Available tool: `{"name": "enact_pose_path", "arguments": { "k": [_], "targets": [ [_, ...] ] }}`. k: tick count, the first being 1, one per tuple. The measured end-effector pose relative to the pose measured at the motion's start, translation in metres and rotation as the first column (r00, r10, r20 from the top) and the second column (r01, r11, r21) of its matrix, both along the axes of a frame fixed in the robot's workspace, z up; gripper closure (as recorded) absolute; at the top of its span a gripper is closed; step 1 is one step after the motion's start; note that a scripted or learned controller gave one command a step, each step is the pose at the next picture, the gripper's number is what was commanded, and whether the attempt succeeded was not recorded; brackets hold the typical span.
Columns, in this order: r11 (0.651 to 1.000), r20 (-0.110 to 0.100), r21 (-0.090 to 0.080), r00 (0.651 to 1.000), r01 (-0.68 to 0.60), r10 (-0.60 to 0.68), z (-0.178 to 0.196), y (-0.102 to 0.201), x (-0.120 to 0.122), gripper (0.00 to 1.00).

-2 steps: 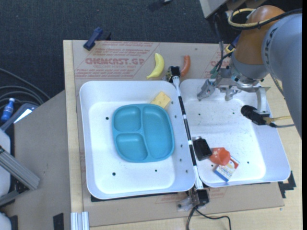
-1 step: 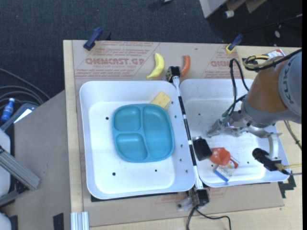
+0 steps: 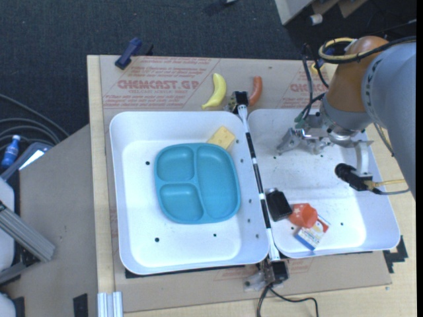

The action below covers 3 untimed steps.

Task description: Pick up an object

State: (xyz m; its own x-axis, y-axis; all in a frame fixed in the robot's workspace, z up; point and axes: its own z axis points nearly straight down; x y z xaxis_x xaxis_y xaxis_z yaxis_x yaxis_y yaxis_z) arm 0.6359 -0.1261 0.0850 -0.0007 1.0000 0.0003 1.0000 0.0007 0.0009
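Camera view: arm (image 3: 390,78) was in from the right, orange band (image 3: 350,78) above the wrist, over the far half of the right bin (image 3: 344,203). Gripper (image 3: 299,148) sat low over that bin's bare floor, fingers spread wide with nothing between them.

Pick candidates in the right bin were all in its near half, well apart from the gripper:
- black block (image 3: 278,204) against the left wall, just beside the divider between the bins
- orange-red lump (image 3: 304,213) just right of the block; could not tell whether they touched
- flat packet (image 3: 312,234), white with blue and red, at the near side of the lump and partly under it

Left bin (image 3: 132,197): blue divided plate (image 3: 197,181) lay flat in the middle, three compartments. Yellow block (image 3: 221,137) was at the plate's far right corner, touching or overlapping its rim, near the divider.

Tabletop (image 3: 158,78) behind the bins: yellow banana (image 3: 215,91), and an orange-red sausage-shaped item (image 3: 256,90) near it on the right, the two apart. Blue object (image 3: 129,53) lay at the tabletop's far-left edge, partly over it.
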Motion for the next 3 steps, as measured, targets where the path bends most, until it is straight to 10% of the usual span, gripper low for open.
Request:
{"name": "enact_pose_path", "arguments": {
  "k": [1, 2, 3],
  "targets": [
    [1.000, -0.002, 0.006, 1.000, -0.003, 0.003, 0.001, -0.083, 0.028, 0.00],
    [1.000, 0.000, 0.000, 1.000, -0.004, 0.004, 0.011, -0.084, 0.029, 1.00],
    [1.000, 0.001, 0.000, 1.000, -0.001, 0.001, 0.133, -0.008, 0.031, 1.00]
  ]
}}
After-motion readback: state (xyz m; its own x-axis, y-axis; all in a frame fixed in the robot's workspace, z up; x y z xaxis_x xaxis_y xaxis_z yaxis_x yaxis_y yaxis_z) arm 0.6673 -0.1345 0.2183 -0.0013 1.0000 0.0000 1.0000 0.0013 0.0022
